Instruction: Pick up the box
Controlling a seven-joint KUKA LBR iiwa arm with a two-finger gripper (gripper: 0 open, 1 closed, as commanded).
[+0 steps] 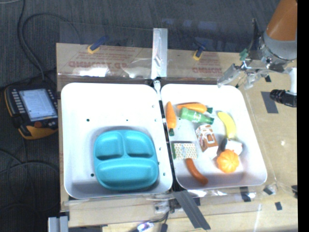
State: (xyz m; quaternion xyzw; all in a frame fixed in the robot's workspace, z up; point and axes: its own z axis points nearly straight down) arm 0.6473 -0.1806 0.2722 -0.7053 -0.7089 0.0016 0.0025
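While the pincer (235, 78) hangs spread, the rectangular printed box (206, 137) lies among plastic food.

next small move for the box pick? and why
Probably bring the gripper in over the right bin and stop above the box. The gripper sits above the bin's far right corner, holding nothing, while the box lies mid-bin, crowded by the green bottle, the banana and the orange. Centring first should help the fingers avoid those neighbours.
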